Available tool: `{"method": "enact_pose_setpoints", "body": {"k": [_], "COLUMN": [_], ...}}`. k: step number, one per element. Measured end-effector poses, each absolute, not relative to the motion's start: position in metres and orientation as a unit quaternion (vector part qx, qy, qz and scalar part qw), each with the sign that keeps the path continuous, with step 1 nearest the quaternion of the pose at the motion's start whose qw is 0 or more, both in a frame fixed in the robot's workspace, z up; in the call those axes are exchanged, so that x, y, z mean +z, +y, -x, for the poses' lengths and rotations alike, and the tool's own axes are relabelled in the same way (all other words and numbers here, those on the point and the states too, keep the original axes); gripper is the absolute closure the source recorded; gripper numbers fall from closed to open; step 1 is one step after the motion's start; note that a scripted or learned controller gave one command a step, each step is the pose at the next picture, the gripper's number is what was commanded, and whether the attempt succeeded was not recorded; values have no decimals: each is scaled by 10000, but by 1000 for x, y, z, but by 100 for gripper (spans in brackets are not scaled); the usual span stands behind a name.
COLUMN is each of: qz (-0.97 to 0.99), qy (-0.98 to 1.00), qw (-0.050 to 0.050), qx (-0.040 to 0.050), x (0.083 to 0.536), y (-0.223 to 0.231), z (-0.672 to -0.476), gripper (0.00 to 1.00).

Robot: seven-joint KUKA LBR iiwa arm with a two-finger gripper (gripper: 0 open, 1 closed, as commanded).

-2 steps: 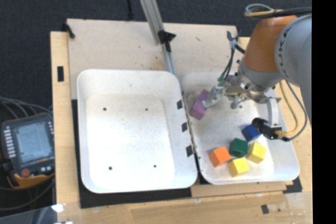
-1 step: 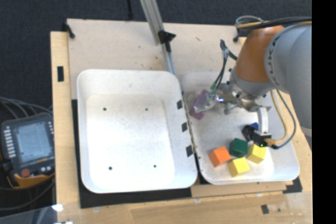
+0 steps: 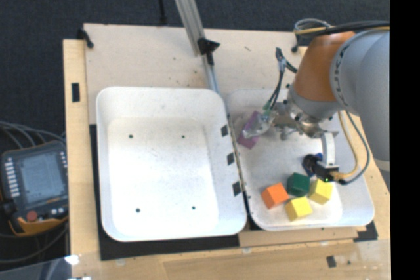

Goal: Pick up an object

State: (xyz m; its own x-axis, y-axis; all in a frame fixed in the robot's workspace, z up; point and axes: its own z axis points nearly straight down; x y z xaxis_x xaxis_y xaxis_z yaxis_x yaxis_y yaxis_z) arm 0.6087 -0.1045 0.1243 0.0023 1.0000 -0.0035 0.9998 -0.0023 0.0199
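Note:
My gripper (image 3: 261, 122) hangs over the upper left part of the right bin (image 3: 357, 210), close to the wall shared with the left bin. A purple block (image 3: 247, 134) lies right at its tip, against that wall; whether it is gripped is unclear. Toward the front of the right bin sit an orange block (image 3: 275, 195), a green block (image 3: 298, 183) and two yellow blocks (image 3: 321, 191) (image 3: 298, 208), all close together. A small blue piece (image 3: 315, 159) peeks out beside a black part of the arm's wrist.
The left bin (image 3: 105, 105) stands beside the right one. An aluminium post (image 3: 187, 3) slants up from behind the bins' shared edge. A teach pendant (image 3: 36, 180) lies off the bench at the left. Cables loop around the arm's wrist.

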Motion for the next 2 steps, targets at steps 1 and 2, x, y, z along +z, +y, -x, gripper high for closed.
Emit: {"method": "enact_pose_setpoints", "body": {"k": [1,2], "qz": [-7100,-7062], "qy": [7041,7080], "qw": [96,23], "qx": [79,16], "x": [135,180], "y": [-105,-103], "z": [-610,-610], "gripper": [100,100]}}
